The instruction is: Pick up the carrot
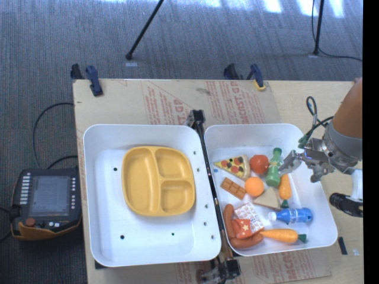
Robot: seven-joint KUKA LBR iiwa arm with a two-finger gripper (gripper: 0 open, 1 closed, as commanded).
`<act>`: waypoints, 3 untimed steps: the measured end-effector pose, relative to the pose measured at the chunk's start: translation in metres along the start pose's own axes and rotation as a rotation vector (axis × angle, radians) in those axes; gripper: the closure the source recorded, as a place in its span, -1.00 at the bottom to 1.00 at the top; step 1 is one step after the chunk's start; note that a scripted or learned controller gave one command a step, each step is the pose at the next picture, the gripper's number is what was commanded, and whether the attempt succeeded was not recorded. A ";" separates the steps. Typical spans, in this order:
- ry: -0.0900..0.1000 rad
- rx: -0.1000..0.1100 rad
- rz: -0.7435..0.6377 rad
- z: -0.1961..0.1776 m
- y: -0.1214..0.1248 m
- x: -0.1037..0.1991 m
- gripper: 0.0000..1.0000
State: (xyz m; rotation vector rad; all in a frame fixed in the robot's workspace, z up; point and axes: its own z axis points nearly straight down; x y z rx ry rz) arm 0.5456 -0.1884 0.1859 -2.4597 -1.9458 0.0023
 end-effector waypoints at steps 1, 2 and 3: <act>0.002 -0.010 0.044 0.093 -0.004 -0.014 -1.00; 0.002 0.001 0.049 0.088 -0.008 -0.015 1.00; 0.000 -0.004 0.184 -0.046 -0.021 0.056 1.00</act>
